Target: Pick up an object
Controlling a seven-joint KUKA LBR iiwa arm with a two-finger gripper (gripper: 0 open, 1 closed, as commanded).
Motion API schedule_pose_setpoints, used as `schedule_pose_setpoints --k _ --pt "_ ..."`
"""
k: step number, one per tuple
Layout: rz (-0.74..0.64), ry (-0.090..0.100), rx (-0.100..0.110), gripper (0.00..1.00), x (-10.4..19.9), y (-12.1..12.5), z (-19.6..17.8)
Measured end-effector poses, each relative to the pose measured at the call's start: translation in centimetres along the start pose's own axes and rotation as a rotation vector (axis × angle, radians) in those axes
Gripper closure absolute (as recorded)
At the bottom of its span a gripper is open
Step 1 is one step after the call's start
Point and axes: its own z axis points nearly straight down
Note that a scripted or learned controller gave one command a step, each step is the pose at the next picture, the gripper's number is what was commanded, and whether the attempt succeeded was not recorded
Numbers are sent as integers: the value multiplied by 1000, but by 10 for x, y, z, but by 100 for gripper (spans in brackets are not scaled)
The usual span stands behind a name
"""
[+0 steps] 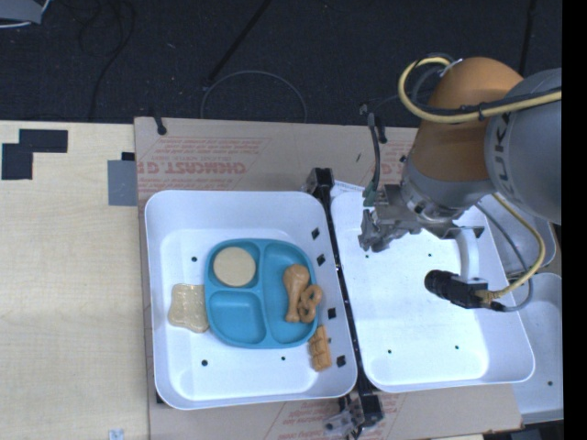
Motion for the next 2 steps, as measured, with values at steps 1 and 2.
schedule_pose_setpoints --k 1,2 --pt "1 -1 1 100 42 1 7" --pt "0 -1 1 100 100 -4 18"
